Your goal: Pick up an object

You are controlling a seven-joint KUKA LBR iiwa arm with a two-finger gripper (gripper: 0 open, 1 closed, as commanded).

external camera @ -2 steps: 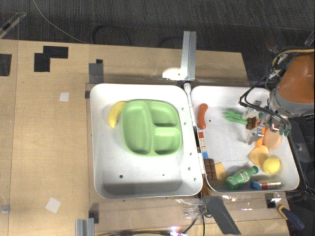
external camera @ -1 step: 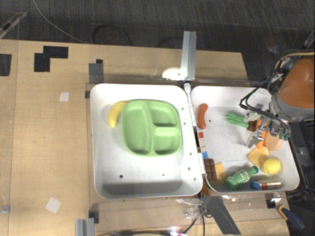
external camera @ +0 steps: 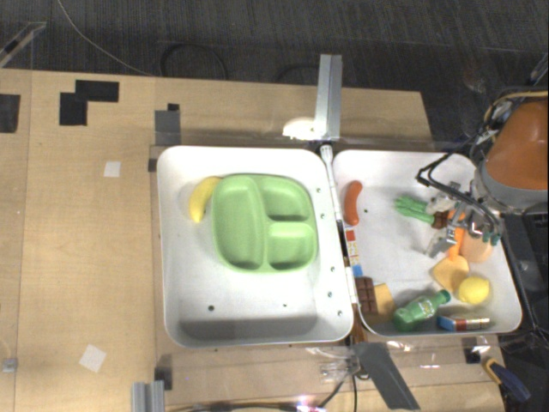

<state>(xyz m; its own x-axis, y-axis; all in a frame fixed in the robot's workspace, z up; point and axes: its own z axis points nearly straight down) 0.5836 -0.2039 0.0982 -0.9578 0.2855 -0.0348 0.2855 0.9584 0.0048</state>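
Presently the gripper [external camera: 452, 240] is being lowered over the right bin [external camera: 386, 174] near its right edge, beside an orange piece [external camera: 473, 245]—whether anything is being gripped cannot be told. A straight descent is being called for, centred on one object—the neighbouring yellow lemon [external camera: 474, 290] left undisturbed.

Fixed overhead camera — slanted down on both bins [external camera: 257, 337].

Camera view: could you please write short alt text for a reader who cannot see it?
A robot arm reaches from the right over the right white bin, its end effector low among small toys, near a green bottle and a lemon. The left bin holds a green divided tray beside a banana.
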